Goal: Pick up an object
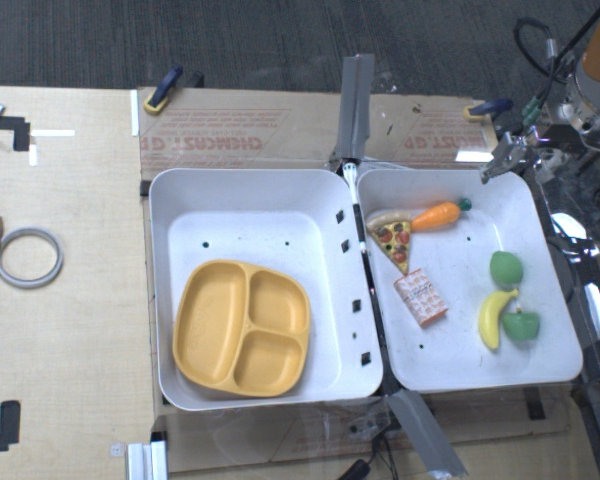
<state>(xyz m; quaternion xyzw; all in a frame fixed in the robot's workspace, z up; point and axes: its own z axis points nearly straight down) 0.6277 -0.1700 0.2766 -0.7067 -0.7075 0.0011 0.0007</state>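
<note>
The gripper [508, 158] hovers over the far right corner of the right bin [460, 363], and whether it is open or closed cannot be told from here. In that bin lie a carrot [436, 216], a pizza slice [393, 241], a small red-and-white packet [420, 298], a banana [493, 318] and two green fruits [506, 268]. The left bin [245, 193] holds a yellow divided plate [242, 328].

Yellow divided plate [242, 326] in left bin [170, 208], carrot [437, 216], pizza slice [393, 240], banana [492, 318] in right bin [540, 363]
</note>
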